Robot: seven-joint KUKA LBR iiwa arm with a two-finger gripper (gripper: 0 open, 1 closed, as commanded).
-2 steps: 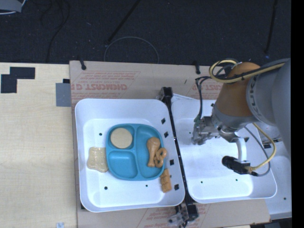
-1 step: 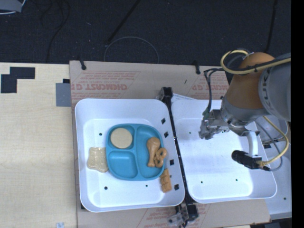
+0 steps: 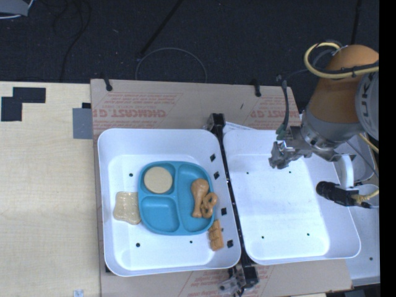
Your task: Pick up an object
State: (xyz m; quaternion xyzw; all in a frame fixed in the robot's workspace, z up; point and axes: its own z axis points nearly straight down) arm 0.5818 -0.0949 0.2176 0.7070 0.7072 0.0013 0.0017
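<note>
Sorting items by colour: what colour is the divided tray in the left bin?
Blue: the divided plastic tray, seen clearly in the camera view.

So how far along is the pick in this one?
Nothing looks picked yet. The gripper hangs over the right bin, away from the objects. The blue tray with its toy food sits in the left bin. Reaching over, grasping and lifting are all left.

The arm point(image 3: 337, 113) has a grey metal body with a wide orange band above the wrist. A yellow cable makes a loop just beside the orange band. The claw point(image 3: 279, 156) is small, of grey metal, below the wrist.
</note>
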